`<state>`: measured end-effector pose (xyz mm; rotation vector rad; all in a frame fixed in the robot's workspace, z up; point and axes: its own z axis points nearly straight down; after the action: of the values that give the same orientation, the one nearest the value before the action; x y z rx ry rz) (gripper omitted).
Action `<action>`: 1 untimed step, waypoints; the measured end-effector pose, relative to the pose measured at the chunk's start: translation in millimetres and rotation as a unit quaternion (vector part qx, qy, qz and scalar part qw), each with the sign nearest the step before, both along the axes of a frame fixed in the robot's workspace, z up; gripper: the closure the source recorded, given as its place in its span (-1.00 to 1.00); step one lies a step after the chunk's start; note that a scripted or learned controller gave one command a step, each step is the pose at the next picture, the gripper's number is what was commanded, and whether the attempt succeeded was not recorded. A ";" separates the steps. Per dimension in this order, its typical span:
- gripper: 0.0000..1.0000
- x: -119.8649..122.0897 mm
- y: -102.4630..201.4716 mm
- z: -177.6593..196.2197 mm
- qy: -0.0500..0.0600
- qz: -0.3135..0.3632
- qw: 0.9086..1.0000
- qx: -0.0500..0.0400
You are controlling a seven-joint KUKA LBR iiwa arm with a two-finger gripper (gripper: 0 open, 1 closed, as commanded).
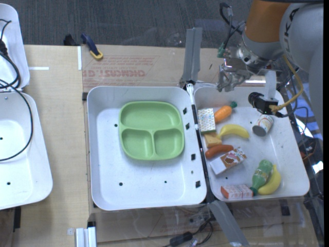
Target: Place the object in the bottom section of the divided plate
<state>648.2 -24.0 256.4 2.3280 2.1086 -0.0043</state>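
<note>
A light green divided plate (151,129) lies in the left bin, with one wide section at the back and two small sections at the front. All three sections look bare. My gripper (226,82) hangs over the back left corner of the right bin, above and just behind a toy carrot (223,113). I see nothing between its fingers. Below it lie a small patterned box (206,120), a banana (234,131) and a red sausage (219,150).
The right bin (288,153) also holds a small can (263,124), a red and white carton (230,160), a green bottle (261,173), a second banana (272,181) and an orange box (237,191). A grey divider post (193,55) rises between the bins.
</note>
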 end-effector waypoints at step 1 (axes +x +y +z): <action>1.00 -82.5 68.3 -66.3 0.002 0.045 0.999 0.001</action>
<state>565.7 44.3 190.1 2.2319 2.2143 -0.0071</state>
